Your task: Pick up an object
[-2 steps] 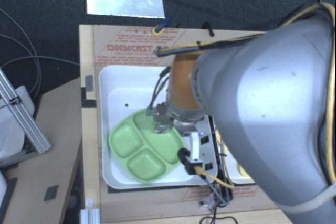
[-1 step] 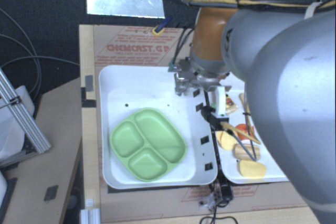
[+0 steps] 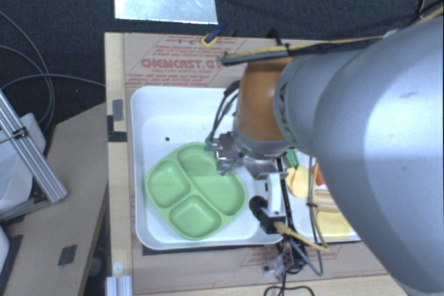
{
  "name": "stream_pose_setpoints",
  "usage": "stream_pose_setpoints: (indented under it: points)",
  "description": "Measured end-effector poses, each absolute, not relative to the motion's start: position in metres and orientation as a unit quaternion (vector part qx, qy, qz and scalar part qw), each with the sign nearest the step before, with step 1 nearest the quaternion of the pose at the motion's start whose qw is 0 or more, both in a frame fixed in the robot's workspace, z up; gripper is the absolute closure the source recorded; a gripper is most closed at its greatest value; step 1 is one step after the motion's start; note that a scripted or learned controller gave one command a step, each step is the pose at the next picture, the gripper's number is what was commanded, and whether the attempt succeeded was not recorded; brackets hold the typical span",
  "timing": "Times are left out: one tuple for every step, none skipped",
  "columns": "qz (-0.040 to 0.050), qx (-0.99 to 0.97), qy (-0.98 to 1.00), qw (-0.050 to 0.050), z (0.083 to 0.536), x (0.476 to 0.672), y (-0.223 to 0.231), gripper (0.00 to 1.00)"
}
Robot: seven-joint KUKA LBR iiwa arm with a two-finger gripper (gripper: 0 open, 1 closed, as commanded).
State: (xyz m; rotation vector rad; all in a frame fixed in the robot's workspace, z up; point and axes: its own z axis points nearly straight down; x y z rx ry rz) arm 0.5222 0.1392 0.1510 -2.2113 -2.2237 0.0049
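A green divided plate (image 3: 195, 192) with three compartments lies in the left white bin (image 3: 156, 114), toward the bin's near half, flat on its floor. The arm (image 3: 361, 142), grey with an orange band (image 3: 258, 104), comes in from the plate's right and covers most of the right white bin (image 3: 347, 236). Its wrist hangs right above the plate's far right edge. The pincer (image 3: 223, 161) points down at that edge, close to the rim where the far compartment meets the large right one. Whether it touches the plate cannot be told, and how wide the pincer stands cannot be told either, since the wrist hides it from above.

To the right of the plate, past the bin wall, yellow objects (image 3: 326, 218) and a bit of red (image 3: 319, 175) peek out under the arm in the right bin. Beyond the plate, the tabletop (image 3: 173, 59) shows a brown board with red lettering. A small dark speck (image 3: 167, 140) sits on the bin floor just beyond the plate's far left.
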Motion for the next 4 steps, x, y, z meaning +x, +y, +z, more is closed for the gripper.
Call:
stream_pose_setpoints:
  points:
    - [-0.0022, -0.707, -0.707, -0.004, 0.086, 0.498, 0.16, 1.0]
    - [-0.0009, -0.706, -0.708, 0.005, 0.087, 0.56, 0.139, 1.0]
    - [-0.0078, -0.708, -0.706, -0.008, 0.251, 0.596, 0.085, 1.0]
    - [0.0045, -0.707, -0.708, 0.005, 0.181, 0.481, 0.102, 1.0]
